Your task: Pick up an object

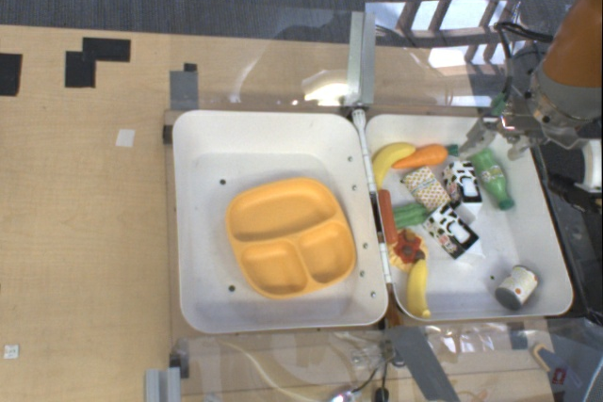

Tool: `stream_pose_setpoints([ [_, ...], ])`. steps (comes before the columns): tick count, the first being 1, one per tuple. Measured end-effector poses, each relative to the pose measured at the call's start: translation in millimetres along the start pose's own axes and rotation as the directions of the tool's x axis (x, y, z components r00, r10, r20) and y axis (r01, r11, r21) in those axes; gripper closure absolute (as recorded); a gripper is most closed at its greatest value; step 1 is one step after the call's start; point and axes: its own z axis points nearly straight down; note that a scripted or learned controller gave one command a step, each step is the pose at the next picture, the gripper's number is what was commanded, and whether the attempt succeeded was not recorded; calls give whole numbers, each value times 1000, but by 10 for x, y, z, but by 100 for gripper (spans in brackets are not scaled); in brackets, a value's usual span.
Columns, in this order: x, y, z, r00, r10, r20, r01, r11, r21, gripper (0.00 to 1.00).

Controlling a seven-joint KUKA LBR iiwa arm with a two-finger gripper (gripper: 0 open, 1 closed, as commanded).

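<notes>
My gripper (497, 138) hangs over the far right part of the right bin (551, 235), fingers spread open with nothing between them. Just below it lies a green bottle (493, 180). To its left are a carrot (421, 155), a yellow banana (388, 158), a patterned box (427, 188) and two black-and-white packets (464, 183) (451, 232). Nearer the front lie a red item (407, 248), a second banana (417, 286) and a grey-and-white cylinder (516, 285).
The left bin (203, 202) holds an orange divided plate (290, 235). A metal divider post (361, 61) stands between the bins at the back. The arm's orange band (577, 52) is at the right edge. Cables run along the bench's front.
</notes>
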Motion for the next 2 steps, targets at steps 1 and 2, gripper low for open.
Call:
stream_pose_setpoints([
  [1,3,-34,968,1000,-18,4,19,1000,-19,0],
  [2,26,-5,860,1000,-22,2,22,999,-24,100],
])
